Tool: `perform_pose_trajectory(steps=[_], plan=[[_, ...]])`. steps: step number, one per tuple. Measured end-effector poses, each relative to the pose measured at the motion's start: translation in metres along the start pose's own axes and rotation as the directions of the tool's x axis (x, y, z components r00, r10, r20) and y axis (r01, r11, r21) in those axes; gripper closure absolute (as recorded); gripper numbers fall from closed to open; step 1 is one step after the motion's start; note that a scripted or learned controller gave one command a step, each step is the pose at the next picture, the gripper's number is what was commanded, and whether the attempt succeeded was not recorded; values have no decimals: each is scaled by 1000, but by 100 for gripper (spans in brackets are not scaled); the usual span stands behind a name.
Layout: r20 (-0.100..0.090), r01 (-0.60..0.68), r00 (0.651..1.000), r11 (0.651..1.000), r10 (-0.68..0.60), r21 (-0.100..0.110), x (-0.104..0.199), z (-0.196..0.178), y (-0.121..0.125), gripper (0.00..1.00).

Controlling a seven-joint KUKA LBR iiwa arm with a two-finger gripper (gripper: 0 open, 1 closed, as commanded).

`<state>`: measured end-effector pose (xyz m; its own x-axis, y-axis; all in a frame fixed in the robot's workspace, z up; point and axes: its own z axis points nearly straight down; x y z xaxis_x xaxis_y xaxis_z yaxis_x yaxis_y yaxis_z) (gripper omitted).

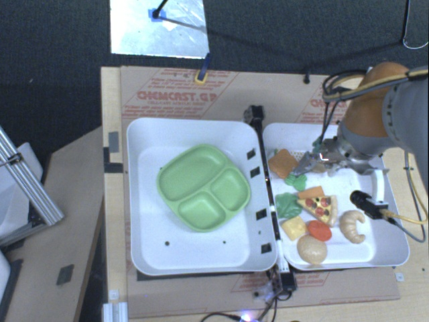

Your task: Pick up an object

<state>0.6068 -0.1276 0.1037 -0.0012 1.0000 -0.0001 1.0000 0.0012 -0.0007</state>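
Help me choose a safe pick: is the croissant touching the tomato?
Apart. The camera view shows white bin floor between the croissant and the tomato.

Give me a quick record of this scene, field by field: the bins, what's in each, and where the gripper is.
left bin: holds a green divided plate
right bin: holds toy food
toy food: brown toast piece, green leafy piece, pizza slice, yellow block, red tomato, tan egg-like ball, croissant
gripper: low over the right bin's upper left, beside the toast piece
grasp: cannot tell from this view
arm: reaches in from the right
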Motion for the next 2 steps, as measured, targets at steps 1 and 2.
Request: perform_pose_trajectory(steps=[1, 2], plan=[[0, 0, 1000, 1000, 0, -3, 0, 18, 1, 0], [0, 0, 1000, 1000, 0, -9, 0, 5, 3, 100]])
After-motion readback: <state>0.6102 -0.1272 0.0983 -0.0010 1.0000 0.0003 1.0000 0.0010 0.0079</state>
